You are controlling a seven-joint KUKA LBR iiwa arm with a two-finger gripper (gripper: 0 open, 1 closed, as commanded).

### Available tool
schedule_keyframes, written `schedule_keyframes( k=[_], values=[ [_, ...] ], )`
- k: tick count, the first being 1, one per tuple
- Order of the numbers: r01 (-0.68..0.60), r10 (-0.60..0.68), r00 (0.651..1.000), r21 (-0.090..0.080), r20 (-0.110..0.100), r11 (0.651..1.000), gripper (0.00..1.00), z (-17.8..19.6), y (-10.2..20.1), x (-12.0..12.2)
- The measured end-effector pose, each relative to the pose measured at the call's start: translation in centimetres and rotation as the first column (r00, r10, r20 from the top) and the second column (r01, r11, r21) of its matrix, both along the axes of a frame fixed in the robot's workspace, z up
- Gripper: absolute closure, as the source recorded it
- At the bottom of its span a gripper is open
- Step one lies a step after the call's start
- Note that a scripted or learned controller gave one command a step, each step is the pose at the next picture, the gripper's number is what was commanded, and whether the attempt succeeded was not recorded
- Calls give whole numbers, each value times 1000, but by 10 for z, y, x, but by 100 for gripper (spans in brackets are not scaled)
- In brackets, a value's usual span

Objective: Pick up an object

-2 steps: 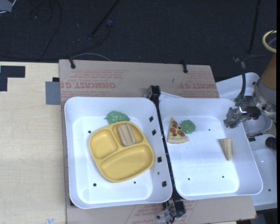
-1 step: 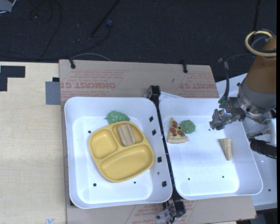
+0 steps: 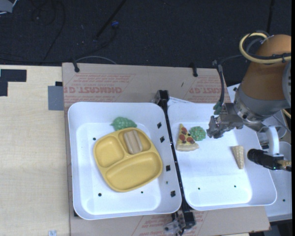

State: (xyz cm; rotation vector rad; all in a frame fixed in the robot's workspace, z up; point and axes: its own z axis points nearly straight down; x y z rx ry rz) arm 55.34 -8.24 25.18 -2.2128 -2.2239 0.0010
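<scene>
Bench, two white bins [image 3: 88,200]; tool [image 3: 215,130] over right bin beside green piece [image 3: 198,132]; finger opening indiscernible, nothing visibly held.

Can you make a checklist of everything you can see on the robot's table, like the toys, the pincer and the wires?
Surface: two white bins side by side, left bin and right bin, resting on cardboard.
Job's things: pizza slice touching green broccoli; ice cream cone, all in the right bin.
Clutter: yellow divided plate in the left bin, a hot dog in one compartment, green leafy piece at its rim.
Grippers: pincer over the right bin, beside the broccoli; nothing seen held.
Cables: yellow loop on the arm; dark cables on the floor.
Surroundings: dark floor, light wooden table.
</scene>
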Motion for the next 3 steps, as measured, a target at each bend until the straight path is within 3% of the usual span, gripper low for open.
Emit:
schedule_keyframes(
  k=[3],
  values=[
    [0,0,1000,-2,0,1000,100,3,150,-8]
  ],
)
